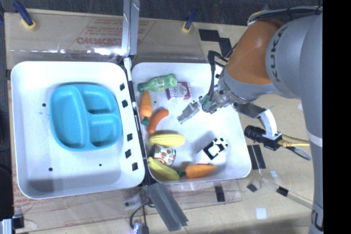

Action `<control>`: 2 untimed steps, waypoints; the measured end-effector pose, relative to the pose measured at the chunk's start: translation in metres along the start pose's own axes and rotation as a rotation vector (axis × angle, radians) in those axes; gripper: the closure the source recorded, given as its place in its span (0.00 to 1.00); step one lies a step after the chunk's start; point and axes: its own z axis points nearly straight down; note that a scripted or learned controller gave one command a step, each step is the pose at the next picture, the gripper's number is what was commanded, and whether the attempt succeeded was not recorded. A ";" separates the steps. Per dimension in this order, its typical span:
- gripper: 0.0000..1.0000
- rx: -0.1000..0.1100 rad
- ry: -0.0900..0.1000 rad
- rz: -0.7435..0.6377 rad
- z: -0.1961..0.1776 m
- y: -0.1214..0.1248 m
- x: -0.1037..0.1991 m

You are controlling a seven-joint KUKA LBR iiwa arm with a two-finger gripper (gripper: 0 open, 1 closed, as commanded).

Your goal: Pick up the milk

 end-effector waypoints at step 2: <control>0.00 -0.001 0.000 -0.152 0.090 -0.085 -0.039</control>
